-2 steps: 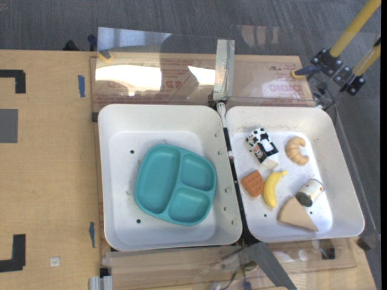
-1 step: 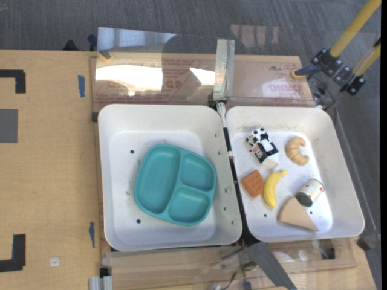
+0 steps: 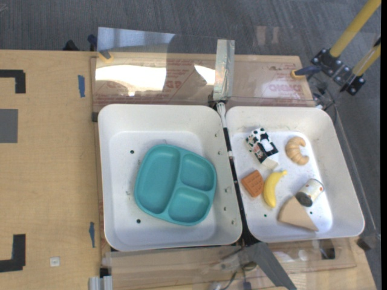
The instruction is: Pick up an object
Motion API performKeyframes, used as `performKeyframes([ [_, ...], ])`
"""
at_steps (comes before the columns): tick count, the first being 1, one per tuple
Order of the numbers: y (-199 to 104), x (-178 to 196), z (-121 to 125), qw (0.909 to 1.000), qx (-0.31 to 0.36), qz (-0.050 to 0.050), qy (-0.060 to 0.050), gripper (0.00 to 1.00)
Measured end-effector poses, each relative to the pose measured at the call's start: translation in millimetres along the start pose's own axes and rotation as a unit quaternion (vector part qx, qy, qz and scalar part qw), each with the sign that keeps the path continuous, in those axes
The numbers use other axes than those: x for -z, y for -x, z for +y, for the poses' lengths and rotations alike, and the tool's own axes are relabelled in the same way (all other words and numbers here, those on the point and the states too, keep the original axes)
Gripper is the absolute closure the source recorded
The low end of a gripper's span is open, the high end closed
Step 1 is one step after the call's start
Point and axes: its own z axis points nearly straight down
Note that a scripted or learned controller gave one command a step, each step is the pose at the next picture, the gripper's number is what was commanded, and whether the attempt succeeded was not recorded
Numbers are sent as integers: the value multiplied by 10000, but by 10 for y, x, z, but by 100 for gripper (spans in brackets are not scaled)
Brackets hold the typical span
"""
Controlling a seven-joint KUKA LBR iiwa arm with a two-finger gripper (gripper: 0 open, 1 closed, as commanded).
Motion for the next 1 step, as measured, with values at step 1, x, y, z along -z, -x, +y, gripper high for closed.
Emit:
performKeyframes([
  [1,390,9,92,9818,1900,-8,20,100],
])
